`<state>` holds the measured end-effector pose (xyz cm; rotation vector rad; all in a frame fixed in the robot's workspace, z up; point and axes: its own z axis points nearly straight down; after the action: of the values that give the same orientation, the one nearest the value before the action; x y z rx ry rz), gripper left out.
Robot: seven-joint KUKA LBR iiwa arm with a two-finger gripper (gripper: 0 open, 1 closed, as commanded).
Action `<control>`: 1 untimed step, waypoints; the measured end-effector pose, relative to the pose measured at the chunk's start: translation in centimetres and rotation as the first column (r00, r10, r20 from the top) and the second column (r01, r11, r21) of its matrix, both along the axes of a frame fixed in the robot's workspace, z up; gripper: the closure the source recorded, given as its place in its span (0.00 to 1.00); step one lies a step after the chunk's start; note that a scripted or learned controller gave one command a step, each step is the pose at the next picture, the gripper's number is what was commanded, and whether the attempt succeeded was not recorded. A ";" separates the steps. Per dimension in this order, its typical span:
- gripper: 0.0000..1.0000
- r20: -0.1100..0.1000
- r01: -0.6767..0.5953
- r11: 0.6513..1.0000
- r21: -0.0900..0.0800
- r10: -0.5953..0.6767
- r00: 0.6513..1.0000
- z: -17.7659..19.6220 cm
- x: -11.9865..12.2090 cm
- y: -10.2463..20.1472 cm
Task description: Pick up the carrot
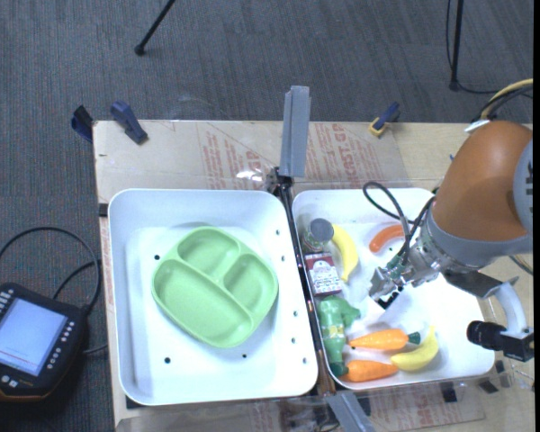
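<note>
**Approach under way, carrot not yet gripped**

Nearest, two carrots point(379, 338) lie at the right bin's point(472, 363) front edge, beside a banana point(418, 353). Farther in, the gripper point(384, 288) hovers above them, nothing visibly held; its opening can't be judged. Next: descend onto one.

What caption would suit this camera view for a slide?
Arm's hand hovers in the right bin above two carrots and bananas; a green plate lies in the left bin.
</note>
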<state>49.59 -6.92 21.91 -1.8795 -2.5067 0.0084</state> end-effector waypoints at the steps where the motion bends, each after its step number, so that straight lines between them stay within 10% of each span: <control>1: 0.00 0.000 0.001 1.000 0.000 -0.001 1.000 0.0 0.0 0.0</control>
<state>49.58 -6.93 21.90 -1.8799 -2.5059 0.0086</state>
